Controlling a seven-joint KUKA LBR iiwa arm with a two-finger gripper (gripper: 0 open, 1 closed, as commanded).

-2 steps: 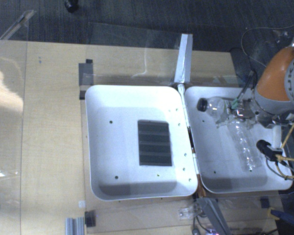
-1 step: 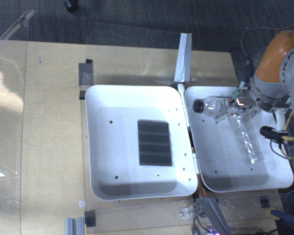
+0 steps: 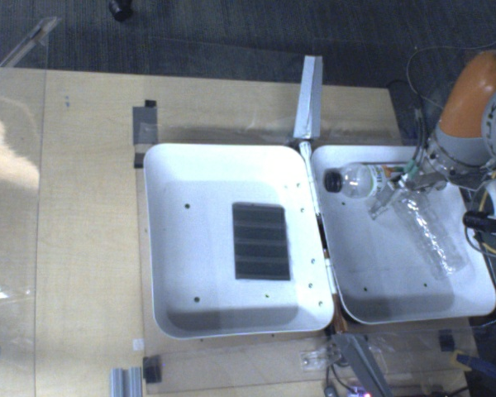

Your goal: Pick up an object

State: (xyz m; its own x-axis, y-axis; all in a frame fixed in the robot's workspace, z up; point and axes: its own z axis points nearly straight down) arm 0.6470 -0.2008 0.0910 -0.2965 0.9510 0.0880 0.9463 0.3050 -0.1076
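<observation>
A clear plastic bottle (image 3: 360, 180) with a black cap (image 3: 332, 180) lies on its side in the far left corner of the right bin (image 3: 397, 304). My gripper (image 3: 393, 195) reaches down from the right and sits just at the bottle's right end, overlapping it in the view. A second clear, crinkled plastic object (image 3: 430, 234) lies slantwise in the right half of the same bin, below the gripper. A dark ribbed rectangular block (image 3: 260, 240) rests flat in the middle of the left bin (image 3: 174, 222).
The arm's orange band (image 3: 475, 89) and grey wrist hang over the right bin's far right corner. A grey upright bar (image 3: 308, 98) stands behind the seam between the bins. Cables lie at the right edge and below the bins.
</observation>
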